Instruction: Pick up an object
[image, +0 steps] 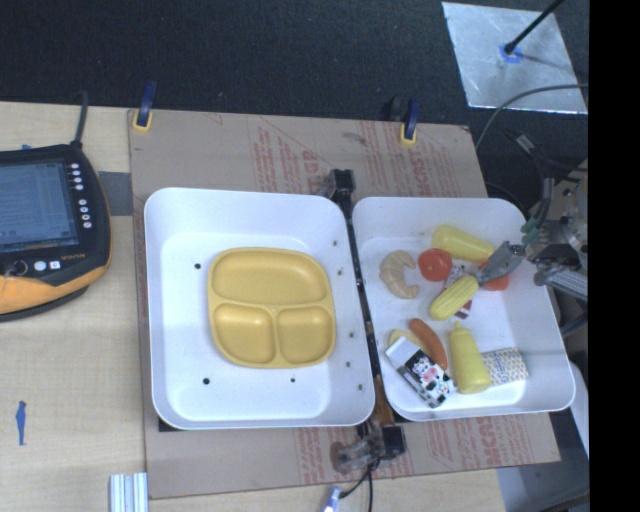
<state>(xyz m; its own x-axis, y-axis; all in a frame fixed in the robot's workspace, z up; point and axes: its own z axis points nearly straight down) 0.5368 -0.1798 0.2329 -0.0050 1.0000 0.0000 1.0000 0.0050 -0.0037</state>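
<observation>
Pale wooden table (70, 400), two shallow white bins. Grey two-finger gripper (497, 268) low over right white bin (540, 400), state unclear. Yellow plastic corn cob (454, 296) just left and below, long axis diagonal toward gripper.

Gripper (499, 266) low at right, reaching leftward, tilted.

The right bin (540, 400) holds a jumble of toy foods: a tan croissant (400, 273), a red tomato (434, 264), a corn cob (453, 297), two yellow bottles (462, 242) (468, 360), a hot dog (429, 341) and a cow-print carton (424, 375).
</observation>
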